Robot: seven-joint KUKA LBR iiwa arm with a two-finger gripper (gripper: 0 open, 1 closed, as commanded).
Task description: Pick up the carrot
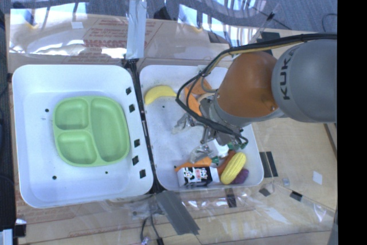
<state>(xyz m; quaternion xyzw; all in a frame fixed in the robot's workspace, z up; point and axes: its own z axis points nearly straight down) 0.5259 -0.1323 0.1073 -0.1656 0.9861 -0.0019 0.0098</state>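
1. The grey and orange arm (287,83) reaches in from the right and hangs over the right bin (163,183), hiding much of the bin floor from me. Risk: I am steering half blind, so I could misjudge where the descent will land.

2. The left bin (23,123) holds a green divided plate (92,130), well apart from the work. I see little risk there.

3. A banana (159,93) lies at the far side of the right bin, and a round orange thing (195,101) sits partly under the arm. Risk: its colour could be mistaken for the target.

4. The gripper (213,143) hangs low over the near end of the right bin. I cannot tell whether the claw is released or clenched, and I see nothing held in it.

5. A yellow corn cob (233,167) and a purple item (244,176) crowd the near right corner. Risk: the claw grabs or shoves these instead.

6. A small printed carton (195,176) sits against the near wall.

7. What I take for the carrot (192,166) is a thin orange shape lying just below the gripper, touching the carton's top edge. Risk: being slim and hemmed in, it may slip out or come up with the carton.
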